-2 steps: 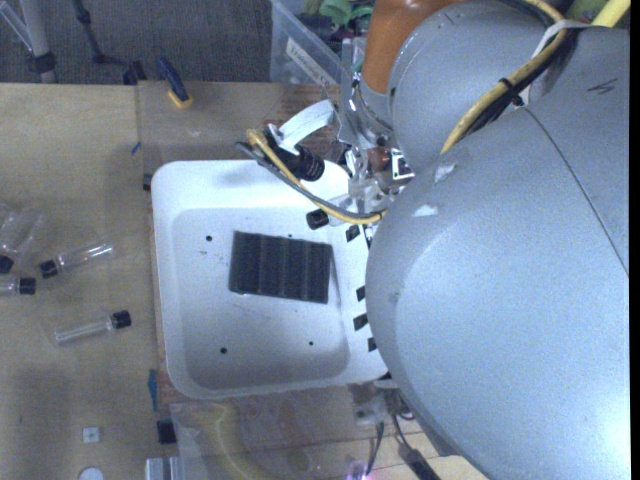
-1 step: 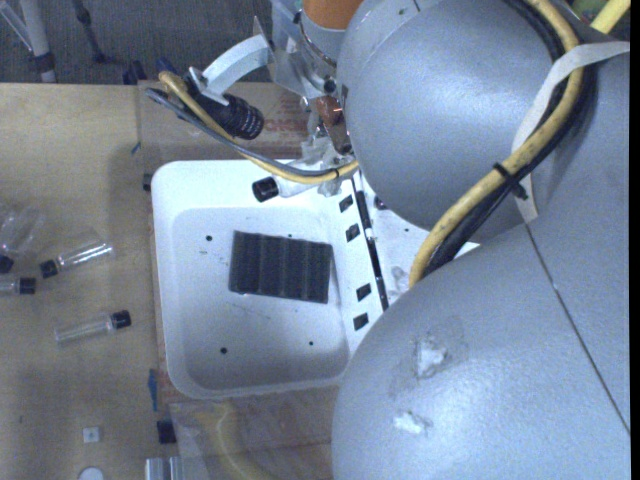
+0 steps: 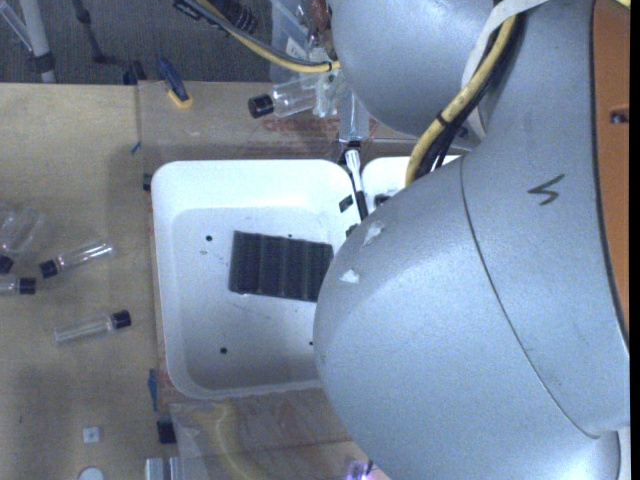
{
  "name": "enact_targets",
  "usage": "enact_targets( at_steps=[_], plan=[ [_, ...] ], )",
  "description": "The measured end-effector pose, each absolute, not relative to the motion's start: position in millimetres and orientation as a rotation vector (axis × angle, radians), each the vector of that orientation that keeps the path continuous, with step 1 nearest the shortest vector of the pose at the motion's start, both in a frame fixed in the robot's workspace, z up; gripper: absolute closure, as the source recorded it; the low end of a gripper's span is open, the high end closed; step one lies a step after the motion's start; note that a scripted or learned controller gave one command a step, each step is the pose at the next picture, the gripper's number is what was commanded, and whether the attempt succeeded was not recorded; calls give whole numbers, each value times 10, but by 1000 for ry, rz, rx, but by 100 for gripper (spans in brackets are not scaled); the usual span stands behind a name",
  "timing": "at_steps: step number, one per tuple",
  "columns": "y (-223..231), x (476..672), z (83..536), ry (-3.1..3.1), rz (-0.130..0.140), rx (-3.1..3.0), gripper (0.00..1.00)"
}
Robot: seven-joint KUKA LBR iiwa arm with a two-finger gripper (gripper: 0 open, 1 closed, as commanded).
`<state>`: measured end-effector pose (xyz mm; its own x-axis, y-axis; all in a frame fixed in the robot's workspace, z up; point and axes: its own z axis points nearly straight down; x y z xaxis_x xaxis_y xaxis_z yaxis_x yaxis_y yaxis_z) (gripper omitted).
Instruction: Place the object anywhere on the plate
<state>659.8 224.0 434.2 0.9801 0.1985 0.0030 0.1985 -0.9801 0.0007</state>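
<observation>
Pale wood table (image 3: pixel 70 148) carried the white bins; in the left bin (image 3: pixel 180 198) a dark ribbed slab (image 3: pixel 280 267), probably the plate, lay flat near the middle. I could not pick out the object to be placed; the grey arm (image 3: pixel 480 298) covered the right bin (image 3: pixel 395 173) and whatever lay there, and I could not tell the gripper's state. Small vials (image 3: pixel 92 326) lay scattered on the table to the left. The risk, I judged: with so much hidden, a grasp could miss or a release land off the slab
</observation>
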Motion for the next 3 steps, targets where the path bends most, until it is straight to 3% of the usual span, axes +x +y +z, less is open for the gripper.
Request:
enact_targets(
  at_steps=[1,2,3],
  plan=[
    [2250,6586,2531,409,-10,3115,100],
    [1400,6589,2278,316,-12,3126,100],
    [2260,6089,2323,354,-4,3122,100]
  ],
)
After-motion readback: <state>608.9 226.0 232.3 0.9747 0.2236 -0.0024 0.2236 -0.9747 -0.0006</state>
